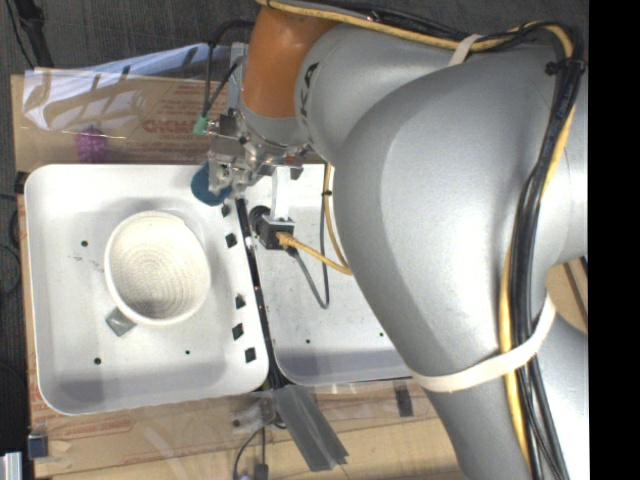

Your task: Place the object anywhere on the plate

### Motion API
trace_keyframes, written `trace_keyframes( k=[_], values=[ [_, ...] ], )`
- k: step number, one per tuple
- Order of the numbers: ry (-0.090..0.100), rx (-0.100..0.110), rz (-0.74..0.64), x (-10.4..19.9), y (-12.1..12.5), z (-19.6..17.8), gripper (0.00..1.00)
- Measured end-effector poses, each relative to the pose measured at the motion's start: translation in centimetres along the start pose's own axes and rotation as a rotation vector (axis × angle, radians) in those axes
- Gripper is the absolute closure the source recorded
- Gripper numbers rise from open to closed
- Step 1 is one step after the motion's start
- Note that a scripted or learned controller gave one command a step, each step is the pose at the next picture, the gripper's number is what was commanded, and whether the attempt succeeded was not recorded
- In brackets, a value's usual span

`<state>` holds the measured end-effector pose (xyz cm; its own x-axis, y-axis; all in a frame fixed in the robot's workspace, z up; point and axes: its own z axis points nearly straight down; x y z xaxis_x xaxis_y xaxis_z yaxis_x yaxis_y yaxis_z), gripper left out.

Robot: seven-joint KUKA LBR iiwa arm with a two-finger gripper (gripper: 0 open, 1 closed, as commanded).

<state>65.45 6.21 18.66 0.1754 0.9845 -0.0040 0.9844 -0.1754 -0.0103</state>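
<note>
At far left I see the brown cardboard-covered worktop (120, 118), with a small purple object (91, 146) lying near its upper left, just above the left bin's top rim, and a clear plastic sheet (100, 88) crumpled across the top edge.

The left shallow white bin (60, 368) holds the round white ribbed plate (157, 266), which sits slightly left of the bin's centre and lies flat. A small grey piece (119, 322) rests just beside the plate's lower-left rim, touching or nearly touching it; I cannot tell what it is.

Moving right, a blue rounded object (207, 186) sits at the upper right corner of the left bin, well apart from the plate and not on it. It is partly covered by the tooling above it, so I cannot make out its full shape.

The end effector (238, 173) is directly over that corner, just beside the blue object. Its state I cannot tell: the tips are lost in the clutter of brackets and cabling.

A row of black clips (238, 308) runs down the divide between bins. The right shallow white bin (330, 363) is mostly covered by the grey arm with its orange band (280, 58), and a yellow cable (320, 258) loops over the bin floor.
</note>
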Motion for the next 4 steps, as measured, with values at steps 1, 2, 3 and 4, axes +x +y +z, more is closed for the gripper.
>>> trace_keyframes(
  k=[1,2,3,4],
  values=[
    [0.001,0.000,-0.058,1.3,-3.8,-0.1,1.00],
    [0.000,0.001,-0.256,1.9,-7.6,0.0,1.00],
    [0.001,-0.001,-0.223,-3.3,0.7,-0.1,1.00],
    [0.001,-0.003,-0.107,-4.8,1.0,-2.9,1.00]
  ],
)
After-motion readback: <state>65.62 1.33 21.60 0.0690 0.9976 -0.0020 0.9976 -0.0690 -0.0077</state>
